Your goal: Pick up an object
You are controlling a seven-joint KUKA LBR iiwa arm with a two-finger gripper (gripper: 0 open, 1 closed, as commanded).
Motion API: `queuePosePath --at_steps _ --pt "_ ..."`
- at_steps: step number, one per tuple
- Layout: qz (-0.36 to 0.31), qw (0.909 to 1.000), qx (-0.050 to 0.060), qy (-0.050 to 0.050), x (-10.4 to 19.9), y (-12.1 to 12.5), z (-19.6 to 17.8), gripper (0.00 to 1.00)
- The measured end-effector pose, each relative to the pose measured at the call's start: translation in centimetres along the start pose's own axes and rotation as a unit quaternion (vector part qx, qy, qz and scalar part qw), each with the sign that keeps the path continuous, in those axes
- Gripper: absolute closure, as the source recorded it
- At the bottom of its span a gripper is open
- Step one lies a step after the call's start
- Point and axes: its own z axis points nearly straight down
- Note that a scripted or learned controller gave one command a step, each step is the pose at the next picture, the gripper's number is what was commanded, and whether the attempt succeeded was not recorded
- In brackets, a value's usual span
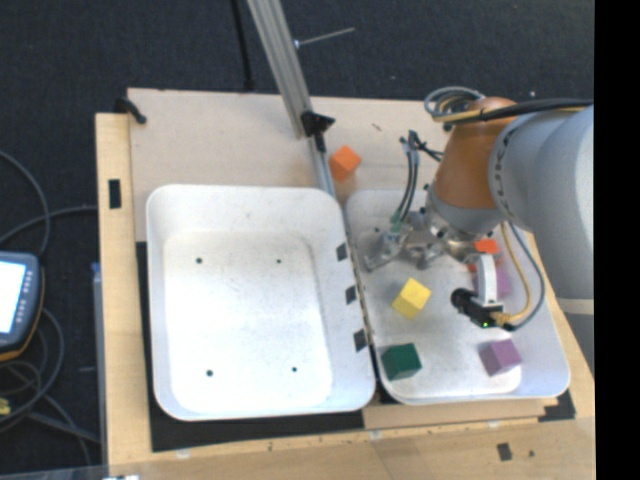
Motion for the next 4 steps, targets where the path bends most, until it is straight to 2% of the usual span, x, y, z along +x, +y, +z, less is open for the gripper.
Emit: queuePosePath --at_steps 1,2,3,4 --pt "0.004 1.0 -0.003 -0.001 0.5 -7.8 -0.3 0.0" --pt "0.006 1.0 -0.006 -0.001 0.4 -7.5 -1.4 1.0" --pt "-0.001 1.0 -0.007 0.0 6.6 -5.0 -10.6 1.0" --pt "-0.002 1.0 -0.003 0.001 13.5 -4.9 -10.1 1.0"
